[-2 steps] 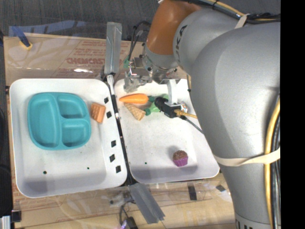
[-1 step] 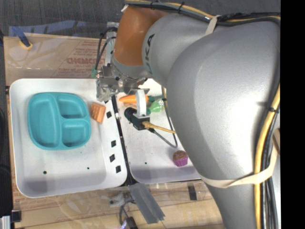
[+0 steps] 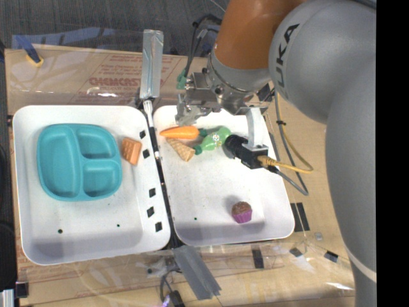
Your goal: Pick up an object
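The muffin (image 3: 241, 211) sits nearest us; beyond it the carrot (image 3: 179, 132) looks light, slick; we'd pinch mid-length. Gripper (image 3: 192, 110) state: cannot tell.

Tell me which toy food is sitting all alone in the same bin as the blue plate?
The small orange block, beside the blue divided plate in the left bin. The carrot, cone, green toy and cupcake are all in the right bin.

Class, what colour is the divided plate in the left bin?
Teal blue; the divided plate shows clearly in the camera view.
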### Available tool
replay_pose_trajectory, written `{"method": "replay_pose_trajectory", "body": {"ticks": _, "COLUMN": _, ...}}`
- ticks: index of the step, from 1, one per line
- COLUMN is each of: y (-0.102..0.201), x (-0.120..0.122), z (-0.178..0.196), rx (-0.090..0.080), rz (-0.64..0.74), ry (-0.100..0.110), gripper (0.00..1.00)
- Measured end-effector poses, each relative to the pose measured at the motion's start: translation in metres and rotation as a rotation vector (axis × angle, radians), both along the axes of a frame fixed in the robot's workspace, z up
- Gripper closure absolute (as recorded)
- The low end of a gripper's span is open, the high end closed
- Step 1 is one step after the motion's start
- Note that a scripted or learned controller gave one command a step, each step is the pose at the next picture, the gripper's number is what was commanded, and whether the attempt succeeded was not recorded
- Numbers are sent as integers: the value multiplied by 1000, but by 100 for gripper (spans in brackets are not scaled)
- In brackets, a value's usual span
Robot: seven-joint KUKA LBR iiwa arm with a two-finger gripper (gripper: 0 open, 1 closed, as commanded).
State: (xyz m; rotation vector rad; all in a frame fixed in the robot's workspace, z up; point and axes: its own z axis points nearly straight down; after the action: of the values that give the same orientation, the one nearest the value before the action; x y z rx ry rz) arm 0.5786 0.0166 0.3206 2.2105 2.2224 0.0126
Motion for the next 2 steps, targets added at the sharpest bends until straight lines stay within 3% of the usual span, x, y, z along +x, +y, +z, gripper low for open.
{"method": "replay_pose_trajectory", "body": {"ticks": 1, "y": -33, "x": -87, "z": 128, "rx": 0, "rz": 0, "ry": -2, "gripper": 100}}
{"method": "replay_pose_trajectory", "body": {"ticks": 2, "y": -121, "x": -102, "z": 122, "rx": -3, "rz": -3, "ry": 12, "gripper": 100}}
